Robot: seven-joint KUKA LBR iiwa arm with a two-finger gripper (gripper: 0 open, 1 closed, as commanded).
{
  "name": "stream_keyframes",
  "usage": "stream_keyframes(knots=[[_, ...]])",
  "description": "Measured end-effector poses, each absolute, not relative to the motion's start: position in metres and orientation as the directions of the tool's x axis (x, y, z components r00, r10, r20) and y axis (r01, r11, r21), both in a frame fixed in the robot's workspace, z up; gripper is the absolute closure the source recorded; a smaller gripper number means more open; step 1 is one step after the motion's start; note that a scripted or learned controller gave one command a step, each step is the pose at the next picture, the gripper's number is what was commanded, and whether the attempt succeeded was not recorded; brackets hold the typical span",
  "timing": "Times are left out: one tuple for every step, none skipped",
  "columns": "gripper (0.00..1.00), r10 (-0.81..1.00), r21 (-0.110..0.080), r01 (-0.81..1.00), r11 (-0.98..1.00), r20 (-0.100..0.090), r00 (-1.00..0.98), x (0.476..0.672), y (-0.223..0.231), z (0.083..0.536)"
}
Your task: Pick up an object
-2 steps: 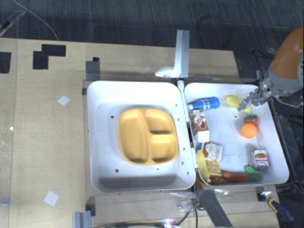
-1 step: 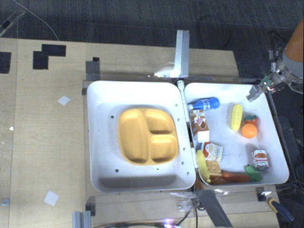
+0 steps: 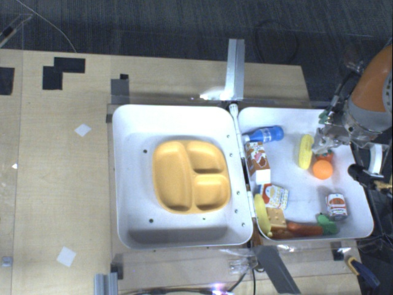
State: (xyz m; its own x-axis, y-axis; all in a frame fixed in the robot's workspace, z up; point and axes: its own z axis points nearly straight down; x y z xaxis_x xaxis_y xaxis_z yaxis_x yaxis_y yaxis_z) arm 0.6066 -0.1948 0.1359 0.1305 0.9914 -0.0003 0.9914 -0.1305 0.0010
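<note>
The hand [image 3: 323, 145] is positioned in the right bin [image 3: 288, 118], just above the orange ball [image 3: 322, 169]; its opening cannot be told. A descent onto the ball is judged next.

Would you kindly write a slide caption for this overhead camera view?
KUKA arm's gripper hovers over the right bin near an orange ball; yellow divided tray sits in the left bin.
</note>
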Motion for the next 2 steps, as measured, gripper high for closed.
stream_keyframes(knots=[[0.00, 0.992, 0.005, 0.992, -0.129, -0.001, 0.129, 0.608, -0.195, 0.138], [0.00, 0.995, 0.008, 0.995, 0.097, -0.003, -0.097, 0.656, -0.194, 0.087]])
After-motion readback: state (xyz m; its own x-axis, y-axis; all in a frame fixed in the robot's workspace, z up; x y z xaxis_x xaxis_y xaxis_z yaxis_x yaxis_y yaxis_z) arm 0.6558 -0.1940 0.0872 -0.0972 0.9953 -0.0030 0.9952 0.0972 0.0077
